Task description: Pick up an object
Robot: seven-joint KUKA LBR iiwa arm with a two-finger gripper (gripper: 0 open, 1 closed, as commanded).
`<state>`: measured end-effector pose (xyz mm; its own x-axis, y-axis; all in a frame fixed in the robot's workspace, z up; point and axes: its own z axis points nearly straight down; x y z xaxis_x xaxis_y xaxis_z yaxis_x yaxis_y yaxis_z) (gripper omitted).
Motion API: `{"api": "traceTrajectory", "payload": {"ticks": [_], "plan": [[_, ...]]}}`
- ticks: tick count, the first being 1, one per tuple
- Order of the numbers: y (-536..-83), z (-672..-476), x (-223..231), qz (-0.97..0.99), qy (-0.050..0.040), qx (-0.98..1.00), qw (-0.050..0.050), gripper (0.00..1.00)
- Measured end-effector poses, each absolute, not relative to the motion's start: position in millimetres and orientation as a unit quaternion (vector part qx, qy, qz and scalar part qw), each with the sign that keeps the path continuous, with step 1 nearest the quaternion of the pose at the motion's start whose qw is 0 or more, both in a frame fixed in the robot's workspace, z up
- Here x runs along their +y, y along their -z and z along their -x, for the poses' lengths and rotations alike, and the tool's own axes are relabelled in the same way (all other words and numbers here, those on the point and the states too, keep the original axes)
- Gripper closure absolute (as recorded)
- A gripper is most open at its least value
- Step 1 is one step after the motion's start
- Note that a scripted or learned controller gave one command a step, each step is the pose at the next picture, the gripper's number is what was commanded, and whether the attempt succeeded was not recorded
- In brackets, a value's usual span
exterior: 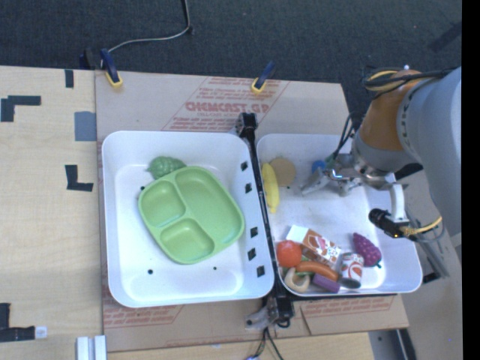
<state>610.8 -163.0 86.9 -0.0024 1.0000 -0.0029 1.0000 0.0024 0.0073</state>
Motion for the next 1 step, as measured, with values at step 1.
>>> {"api": "traceTrajectory", "payload": {"ticks": [1], "plan": [[-82.6,-661.0,-162.7,-0.71,0.0119,0.704,-0.015,0.0]]}}
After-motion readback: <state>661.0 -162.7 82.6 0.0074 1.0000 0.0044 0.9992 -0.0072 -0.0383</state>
